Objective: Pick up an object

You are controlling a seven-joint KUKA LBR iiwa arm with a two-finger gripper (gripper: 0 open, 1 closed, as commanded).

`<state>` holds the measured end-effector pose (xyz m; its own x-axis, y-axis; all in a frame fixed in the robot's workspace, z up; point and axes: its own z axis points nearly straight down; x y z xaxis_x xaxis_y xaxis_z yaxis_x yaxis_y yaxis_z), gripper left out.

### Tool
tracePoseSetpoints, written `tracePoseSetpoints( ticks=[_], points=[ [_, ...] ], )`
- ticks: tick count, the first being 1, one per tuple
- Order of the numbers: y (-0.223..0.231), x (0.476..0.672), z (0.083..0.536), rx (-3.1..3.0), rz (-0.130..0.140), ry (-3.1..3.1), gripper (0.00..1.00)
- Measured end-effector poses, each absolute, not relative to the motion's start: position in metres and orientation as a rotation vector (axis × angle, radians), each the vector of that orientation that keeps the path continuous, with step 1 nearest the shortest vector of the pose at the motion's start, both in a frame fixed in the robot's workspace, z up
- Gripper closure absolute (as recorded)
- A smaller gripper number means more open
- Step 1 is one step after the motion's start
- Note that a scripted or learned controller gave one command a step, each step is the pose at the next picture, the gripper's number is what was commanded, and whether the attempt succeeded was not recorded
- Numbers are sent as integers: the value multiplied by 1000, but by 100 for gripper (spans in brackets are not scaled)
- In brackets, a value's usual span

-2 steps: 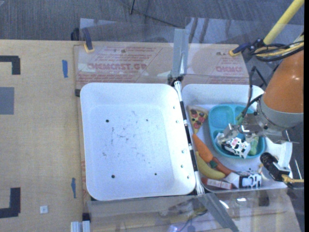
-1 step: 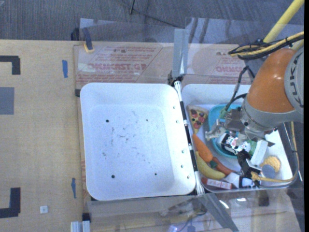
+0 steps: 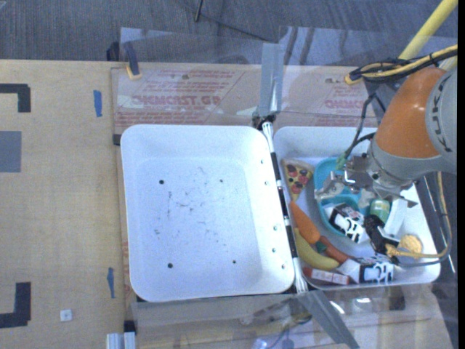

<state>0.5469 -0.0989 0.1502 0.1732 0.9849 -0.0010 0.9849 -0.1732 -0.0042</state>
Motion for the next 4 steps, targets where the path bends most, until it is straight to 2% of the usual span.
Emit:
tracePoseSetpoints(
  ticks=[1, 2, 3, 4],
  points=[
    [-103, 584, 105, -2392, -16, -2051, 0],
    [-115, 582, 100, -2370, -57, -2067, 0],
    [-105, 584, 102, -2351, -61, -2075, 100],
    [-114, 582, 103, -2365, -49, -2069, 0]
  ],
)
